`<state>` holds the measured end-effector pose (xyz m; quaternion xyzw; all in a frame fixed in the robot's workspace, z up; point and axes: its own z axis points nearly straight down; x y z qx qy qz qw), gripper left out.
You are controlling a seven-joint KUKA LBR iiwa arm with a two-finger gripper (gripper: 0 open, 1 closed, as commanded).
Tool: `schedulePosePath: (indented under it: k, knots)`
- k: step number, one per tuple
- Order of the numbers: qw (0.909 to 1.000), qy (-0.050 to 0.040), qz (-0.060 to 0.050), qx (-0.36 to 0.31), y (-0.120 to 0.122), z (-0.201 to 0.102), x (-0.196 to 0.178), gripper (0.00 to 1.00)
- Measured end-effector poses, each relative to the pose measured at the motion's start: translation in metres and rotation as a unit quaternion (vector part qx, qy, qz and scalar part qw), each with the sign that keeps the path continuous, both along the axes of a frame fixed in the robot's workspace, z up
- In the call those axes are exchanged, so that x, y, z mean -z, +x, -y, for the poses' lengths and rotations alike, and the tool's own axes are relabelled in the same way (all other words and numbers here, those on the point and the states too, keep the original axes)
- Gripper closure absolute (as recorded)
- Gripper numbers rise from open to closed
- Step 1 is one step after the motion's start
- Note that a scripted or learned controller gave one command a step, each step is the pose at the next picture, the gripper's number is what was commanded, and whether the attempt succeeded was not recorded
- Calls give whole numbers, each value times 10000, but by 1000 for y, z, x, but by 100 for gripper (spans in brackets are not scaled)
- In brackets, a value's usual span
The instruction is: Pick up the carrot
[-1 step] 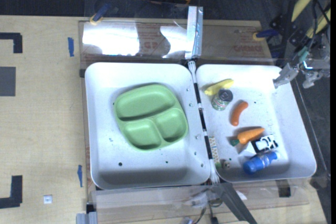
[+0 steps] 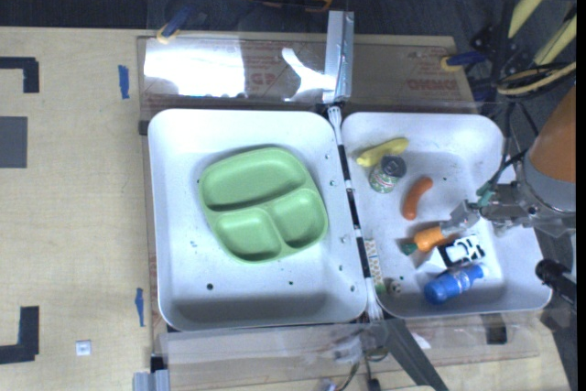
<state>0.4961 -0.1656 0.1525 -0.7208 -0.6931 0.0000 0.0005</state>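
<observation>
The carrot, short and orange with a green leafy end pointing left, lies in the right bin, near its middle front. My gripper reaches in from the right, with its tip just above and to the right of the carrot's thick end, close to it or touching it. The carrot still rests on the bin floor. The grey arm with its orange band stands over the bin's right rim.
The right bin also holds a yellow banana, a small can, an orange-red sausage-shaped piece, a black-and-white item and a blue bottle. A green divided tray lies in the left bin.
</observation>
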Motion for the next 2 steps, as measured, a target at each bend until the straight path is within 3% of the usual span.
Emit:
schedulePosePath:
  k: [1,2]
  knots:
    - [9435,-26,55,-3313,13,-43,65,0]
    - [9127,-28,38,-4085,16,-66,64,0]
